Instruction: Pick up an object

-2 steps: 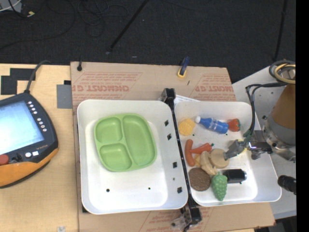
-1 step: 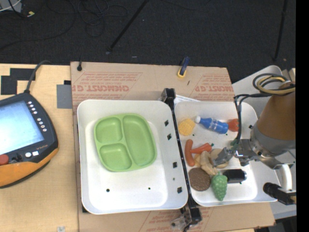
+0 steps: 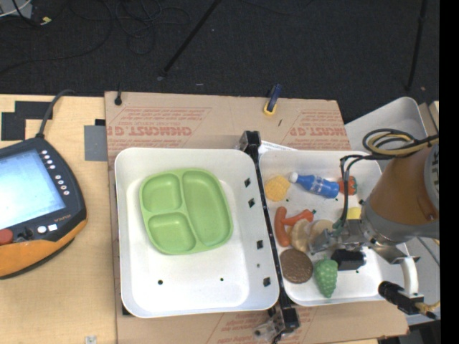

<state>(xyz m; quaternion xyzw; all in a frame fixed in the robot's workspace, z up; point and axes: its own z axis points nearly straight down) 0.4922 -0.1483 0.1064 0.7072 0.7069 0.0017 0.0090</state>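
The gripper is down low inside the right bin, in the middle of a little pile of toys. Its dark tips sit right by a tan, lumpy toy, but the picture is too small and dark there to tell whether the gripper is squeezing anything or hanging loose. Just below the gripper is a bunch of green toy grapes, and next to the grapes, to the left, lies a round brown cookie. An orange-red curvy toy lies just left of the tan one, touching it. Farther up in the same bin there is a yellow bumpy toy and a blue bottle lying on its side with a red end. The arm is big, with an orange-brown band, and it reaches in from the right side over the edge of the bin. The left bin holds a light green tray with three sections. Both bins sit on brown cardboard. Far to the left, on the bench, is a control pad with a screen and an orange bottom.
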